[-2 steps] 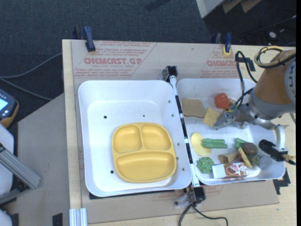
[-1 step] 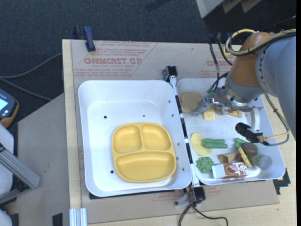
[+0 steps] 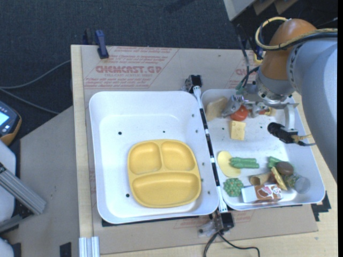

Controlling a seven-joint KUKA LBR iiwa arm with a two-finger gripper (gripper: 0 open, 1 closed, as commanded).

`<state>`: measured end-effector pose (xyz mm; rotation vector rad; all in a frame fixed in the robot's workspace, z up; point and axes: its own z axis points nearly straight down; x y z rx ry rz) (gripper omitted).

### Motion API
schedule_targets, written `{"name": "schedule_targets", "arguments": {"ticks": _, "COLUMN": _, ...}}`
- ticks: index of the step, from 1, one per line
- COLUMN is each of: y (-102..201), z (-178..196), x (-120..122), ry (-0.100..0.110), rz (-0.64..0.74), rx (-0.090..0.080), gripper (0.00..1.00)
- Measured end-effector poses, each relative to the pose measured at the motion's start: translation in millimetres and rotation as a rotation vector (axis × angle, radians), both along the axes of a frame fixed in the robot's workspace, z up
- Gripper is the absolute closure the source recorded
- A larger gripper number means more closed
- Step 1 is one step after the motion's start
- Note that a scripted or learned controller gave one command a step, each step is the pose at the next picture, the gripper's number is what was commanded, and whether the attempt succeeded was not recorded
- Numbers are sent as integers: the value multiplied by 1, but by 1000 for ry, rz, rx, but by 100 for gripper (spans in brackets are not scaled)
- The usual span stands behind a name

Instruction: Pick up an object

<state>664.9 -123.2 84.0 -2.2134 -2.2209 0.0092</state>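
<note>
My gripper (image 3: 242, 105) is low at the back of the right bin (image 3: 316, 186), directly over a small red tomato-like piece (image 3: 241, 114) and touching or nearly touching it. A yellow cheese wedge (image 3: 238, 130) lies just in front of the red piece. A tan piece (image 3: 215, 108) lies to its left by the bin wall. Nearer the front are green beans (image 3: 244, 163) on a pale yellow disc (image 3: 226, 162), a broccoli floret (image 3: 232, 186), a white and brown packet (image 3: 261, 193) and a brown and green cluster of toy food (image 3: 282, 173).
The left bin (image 3: 107, 122) holds a yellow divided plate (image 3: 162, 173). A divider rail (image 3: 206, 138) runs between the bins. The arm (image 3: 305, 52) comes in from the right, over the right bin's back corner. A blue clamp (image 3: 100, 43) sits at the bench's back left.
</note>
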Motion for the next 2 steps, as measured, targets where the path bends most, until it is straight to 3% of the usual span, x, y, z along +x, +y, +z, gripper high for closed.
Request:
{"name": "schedule_targets", "arguments": {"ticks": 1, "y": 0, "z": 13, "x": 2, "ry": -12, "rz": -1, "rx": -2, "gripper": 100}}
{"name": "schedule_targets", "arguments": {"ticks": 2, "y": 70, "z": 107, "x": -31, "ry": -15, "rz": 3, "rx": 2, "gripper": 100}}
